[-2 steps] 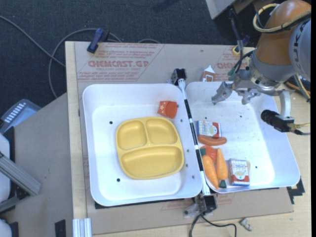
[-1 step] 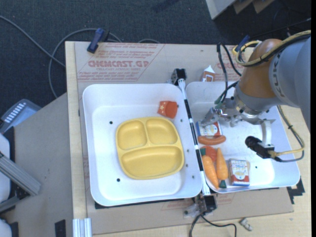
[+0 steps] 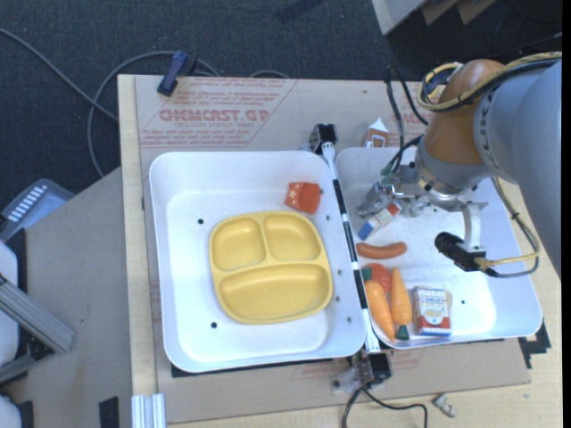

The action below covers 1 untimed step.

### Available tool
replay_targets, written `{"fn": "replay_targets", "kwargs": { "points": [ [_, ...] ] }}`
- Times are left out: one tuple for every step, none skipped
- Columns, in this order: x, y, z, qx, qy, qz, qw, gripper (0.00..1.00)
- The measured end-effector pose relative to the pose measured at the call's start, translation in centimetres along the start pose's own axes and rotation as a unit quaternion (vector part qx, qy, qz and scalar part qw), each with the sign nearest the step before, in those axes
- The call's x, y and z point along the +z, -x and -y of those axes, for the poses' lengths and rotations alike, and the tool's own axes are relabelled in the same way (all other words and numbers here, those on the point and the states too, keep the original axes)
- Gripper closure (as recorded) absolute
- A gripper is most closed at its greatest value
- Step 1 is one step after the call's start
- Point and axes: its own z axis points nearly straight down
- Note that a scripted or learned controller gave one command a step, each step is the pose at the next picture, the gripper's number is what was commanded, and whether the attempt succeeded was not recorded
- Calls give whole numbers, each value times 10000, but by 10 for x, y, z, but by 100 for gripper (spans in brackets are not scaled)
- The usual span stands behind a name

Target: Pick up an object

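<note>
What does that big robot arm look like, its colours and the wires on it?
The arm is a thick, rounded grey tube with an orange band above the wrist. Yellow and black cables loop over that band and trail below it. The gripper is a small grey metal piece.

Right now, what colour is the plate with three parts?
Yellow. The divided plate shows in the camera view, in the left bin.

Bins (image 3: pixel 178 239): smooth white plastic, slightly glossy.
Divided tray (image 3: pixel 268 267): yellow plastic, smooth, soft sheen.
Surface (image 3: pixel 214 114): matt brown cardboard, printed red.
Carrots (image 3: pixel 389 303): glossy orange plastic.
Floor (image 3: pixel 134 16): dark, rough carpet.
</note>
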Motion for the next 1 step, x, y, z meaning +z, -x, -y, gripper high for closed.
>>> {"fn": "replay_targets", "kwargs": {
  "points": [
    [5, 19, -51, -4, -55, -6, 10000, 0]
  ]
}}
